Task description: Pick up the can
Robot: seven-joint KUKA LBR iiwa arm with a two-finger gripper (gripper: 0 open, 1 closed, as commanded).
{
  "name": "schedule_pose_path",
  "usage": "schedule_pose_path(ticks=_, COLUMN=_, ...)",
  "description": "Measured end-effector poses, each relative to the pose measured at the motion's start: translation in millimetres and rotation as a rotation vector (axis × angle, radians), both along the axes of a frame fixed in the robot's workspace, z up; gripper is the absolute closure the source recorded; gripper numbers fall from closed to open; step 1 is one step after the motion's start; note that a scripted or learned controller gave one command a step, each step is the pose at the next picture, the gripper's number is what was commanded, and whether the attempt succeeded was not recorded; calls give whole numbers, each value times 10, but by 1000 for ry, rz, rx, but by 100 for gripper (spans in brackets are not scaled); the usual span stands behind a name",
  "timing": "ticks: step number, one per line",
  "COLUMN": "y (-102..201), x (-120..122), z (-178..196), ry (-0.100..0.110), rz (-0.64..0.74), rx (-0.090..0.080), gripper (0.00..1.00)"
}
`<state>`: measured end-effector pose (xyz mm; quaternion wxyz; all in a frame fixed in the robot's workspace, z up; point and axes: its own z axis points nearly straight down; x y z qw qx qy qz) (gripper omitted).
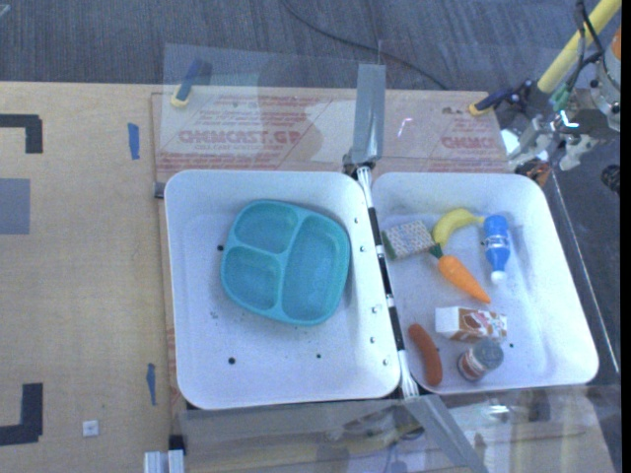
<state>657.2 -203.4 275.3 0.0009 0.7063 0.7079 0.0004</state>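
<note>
From above, faint red lettering reading something like "CHEMCAST GP" runs across the clear sheet (276, 131) behind the bins, in the upper middle of the frame, with a second, partly covered print of it to the right; the letters are too washed out to be sure of. The left white bin (187, 363) holds a teal plastic plate with three compartments (286, 261). In the right white bin (567, 294), the small round can with a grey lid and reddish side (481, 360) lies near the lower edge, touching or just beside a white and brown carton (471, 322) whose print cannot be read. A red sausage (426, 353) lies left of the can. Higher up sit an orange carrot (461, 276), a yellow banana (455, 224), a blue and white bottle (496, 245) and a speckled grey sponge (408, 236). The gripper (552, 138) sits at the upper right, outside the bins and well apart from the can; it is a jumble of metal and cables, and I cannot tell how it is set.
</note>
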Motion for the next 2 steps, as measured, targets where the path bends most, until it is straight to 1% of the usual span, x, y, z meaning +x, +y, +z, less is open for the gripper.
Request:
schedule_pose_path(ticks=1, y=-192, x=-615, z=-658, ry=2, rz=-151, rx=1, gripper=0)
schedule_pose_path(ticks=2, y=-146, x=-1240, z=-1411, ry=2, rz=-235, rx=1, gripper=0)
